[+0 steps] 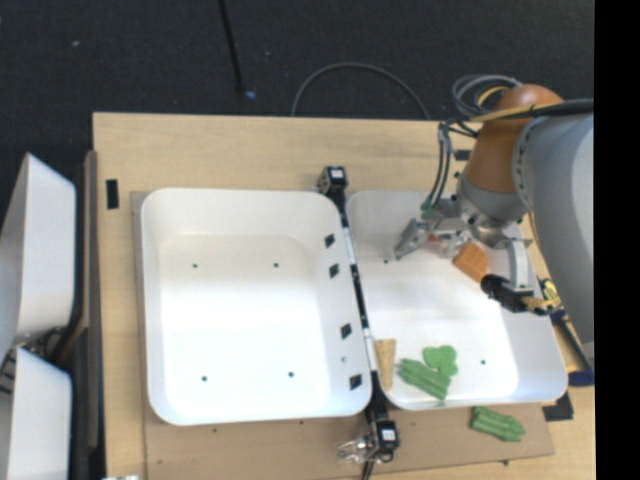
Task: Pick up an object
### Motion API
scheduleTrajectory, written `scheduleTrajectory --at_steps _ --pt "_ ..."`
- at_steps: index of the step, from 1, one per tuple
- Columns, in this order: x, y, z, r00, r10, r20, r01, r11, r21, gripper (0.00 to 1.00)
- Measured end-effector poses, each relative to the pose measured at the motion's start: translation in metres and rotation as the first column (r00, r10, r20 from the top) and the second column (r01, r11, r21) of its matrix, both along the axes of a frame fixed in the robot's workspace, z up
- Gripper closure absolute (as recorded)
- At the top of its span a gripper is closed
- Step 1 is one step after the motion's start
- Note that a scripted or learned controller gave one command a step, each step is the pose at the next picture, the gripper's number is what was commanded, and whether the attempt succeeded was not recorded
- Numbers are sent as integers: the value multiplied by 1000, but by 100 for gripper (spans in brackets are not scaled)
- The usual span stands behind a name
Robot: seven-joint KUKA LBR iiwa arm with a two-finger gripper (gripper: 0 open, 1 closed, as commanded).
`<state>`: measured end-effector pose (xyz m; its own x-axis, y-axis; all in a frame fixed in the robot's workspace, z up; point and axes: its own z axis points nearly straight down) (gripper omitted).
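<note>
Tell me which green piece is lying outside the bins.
The small green piece on the wooden bench, beyond the right bin's near rim; the other green pieces lie inside that bin.

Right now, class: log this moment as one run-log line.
arm: over right bin | end effector: above bin floor, nothing seen held | orange object: beside it | green objects: near front wall

Two white bins sit side by side on the wooden surface point(240, 148). The left bin point(240, 303) takes the centre. In the right bin point(440, 313) the gripper point(432, 236) hangs at its two o'clock corner, an orange object point(470, 260) just beside it. Green pieces point(430, 368) and a tan cone point(385, 360) lie near six o'clock. Another green piece point(497, 424) rests on the surface outside the bin's front rim.
</note>
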<state>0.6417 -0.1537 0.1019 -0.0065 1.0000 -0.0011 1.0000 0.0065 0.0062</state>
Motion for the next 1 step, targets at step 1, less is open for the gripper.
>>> scheduleTrajectory --at_steps 1 --pt "12 -72 35 1000 -9 1 9 1000 -5 0"
